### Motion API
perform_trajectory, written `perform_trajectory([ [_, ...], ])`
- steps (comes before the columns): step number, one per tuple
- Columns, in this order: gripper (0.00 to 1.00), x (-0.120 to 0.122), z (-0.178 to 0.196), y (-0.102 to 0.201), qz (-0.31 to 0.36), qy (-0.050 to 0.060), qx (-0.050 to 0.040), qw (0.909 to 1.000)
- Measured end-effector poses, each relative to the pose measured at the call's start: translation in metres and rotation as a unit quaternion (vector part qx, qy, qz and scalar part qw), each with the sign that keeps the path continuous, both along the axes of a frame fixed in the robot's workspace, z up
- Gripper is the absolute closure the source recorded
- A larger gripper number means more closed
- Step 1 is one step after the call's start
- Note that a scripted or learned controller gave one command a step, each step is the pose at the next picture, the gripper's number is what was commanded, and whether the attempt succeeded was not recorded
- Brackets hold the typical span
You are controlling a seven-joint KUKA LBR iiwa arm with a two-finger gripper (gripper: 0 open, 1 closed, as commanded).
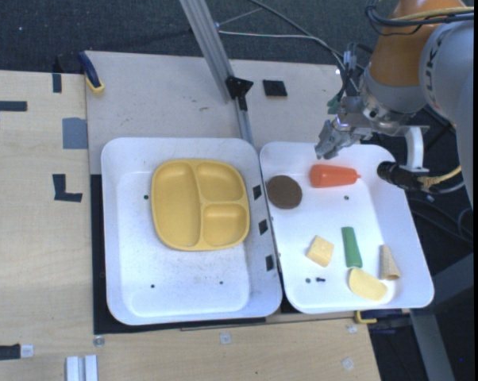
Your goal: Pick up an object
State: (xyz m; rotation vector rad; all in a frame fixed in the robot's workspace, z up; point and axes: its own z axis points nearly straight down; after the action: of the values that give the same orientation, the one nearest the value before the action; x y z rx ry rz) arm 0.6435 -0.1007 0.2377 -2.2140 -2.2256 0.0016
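The bench holds two white bins side by side. The left bin point(128, 236) has a yellow tray point(199, 203) lying flat in it, with three little rooms for food, and they look bare. The right bin point(410, 236) has the small toys, and this is most likely where the arm means to pick, since all the loose things sit there. A carrot point(334, 175) lies on its side near the back of that bin. Just left of it sits a brown cookie point(284, 191). Nearer the front are a cheese cube point(321, 251), a green stick point(351, 246), a cone point(390, 263) and a yellow slice point(368, 285), each a bit apart from the others, so there is room to reach down between them. The gripper point(332, 145) hangs over the back edge of the right bin, just above and behind the carrot. Nothing can be seen between its tips, so it is not holding a thing yet. It is too small and dark to tell if it is open or closed. The carrot is the closest toy, so it seems the likely one to grab. It is round and lies flat, so it could roll away if pinched off-center.
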Motion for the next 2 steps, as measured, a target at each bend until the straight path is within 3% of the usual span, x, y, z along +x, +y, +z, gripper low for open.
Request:
perform_trajectory([
  [1, 1.0, -0.001, -0.013, 0.054, 0.0, 0.0, 0.0001, 1.0],
  [2, 1.0, -0.005, -0.004, 0.11, 0.001, -0.001, 0.0004, 1.0],
])
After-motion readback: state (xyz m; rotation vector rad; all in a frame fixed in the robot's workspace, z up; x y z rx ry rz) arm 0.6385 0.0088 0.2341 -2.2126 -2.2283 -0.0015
